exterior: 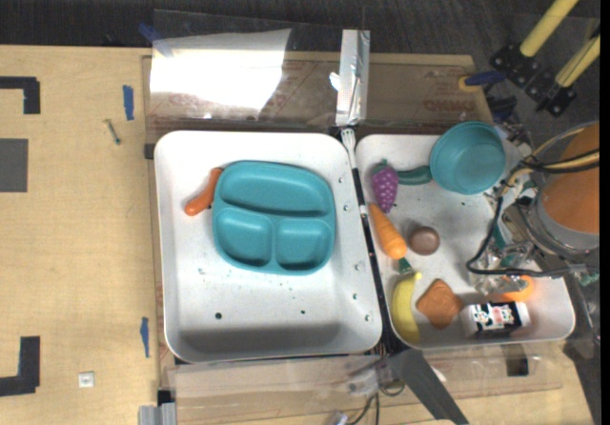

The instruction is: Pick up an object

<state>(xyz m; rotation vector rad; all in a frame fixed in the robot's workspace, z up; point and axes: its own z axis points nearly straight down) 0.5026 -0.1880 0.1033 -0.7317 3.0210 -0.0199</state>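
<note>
Divided tray [272, 213] in left bin [181, 318]

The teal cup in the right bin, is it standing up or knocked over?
Standing upright: the teal cup shows its round open mouth to the overhead camera, at the far end of the right bin.

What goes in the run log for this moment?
arm: over right bin | tray: left bin | cup, carrot, banana: right bin | grasp: none seen

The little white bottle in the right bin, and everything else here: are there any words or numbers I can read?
No text can be read here.
Small white bottle in the right bin: dark marks on its label, too blurred to read.
Teal divided tray in the left bin: no writing visible.
Teal cup: no writing visible.
</note>
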